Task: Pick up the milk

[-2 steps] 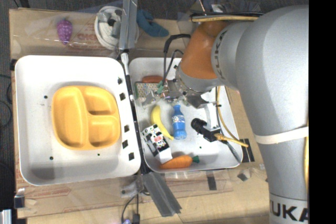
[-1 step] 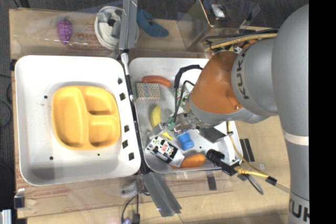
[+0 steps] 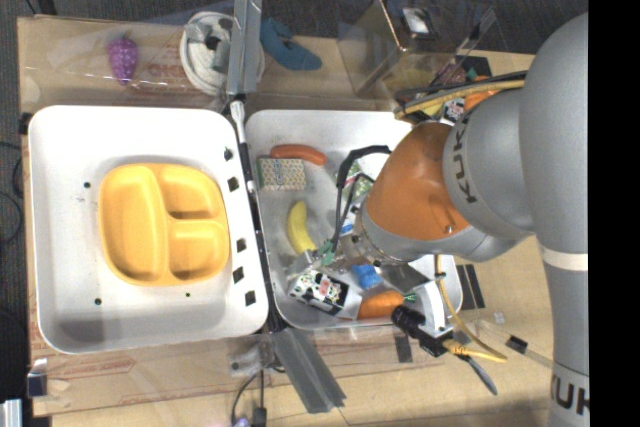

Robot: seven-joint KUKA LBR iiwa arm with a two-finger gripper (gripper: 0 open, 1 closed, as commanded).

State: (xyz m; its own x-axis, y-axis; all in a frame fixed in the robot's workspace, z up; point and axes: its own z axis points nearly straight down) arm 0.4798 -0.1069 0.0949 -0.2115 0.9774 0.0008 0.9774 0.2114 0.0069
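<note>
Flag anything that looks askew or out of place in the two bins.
The small black-and-white printed carton lies tipped on its side at the near edge of the right white bin, beside the yellow banana. The yellow compartment tray sits level in the left bin.

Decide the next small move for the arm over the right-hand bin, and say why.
Probably a short lift straight up. The grey arm with the orange band hangs low over the right white bin and covers much of it, so the milk cannot be picked out among the yellow banana, the red sausage and the small black-and-white carton.
</note>
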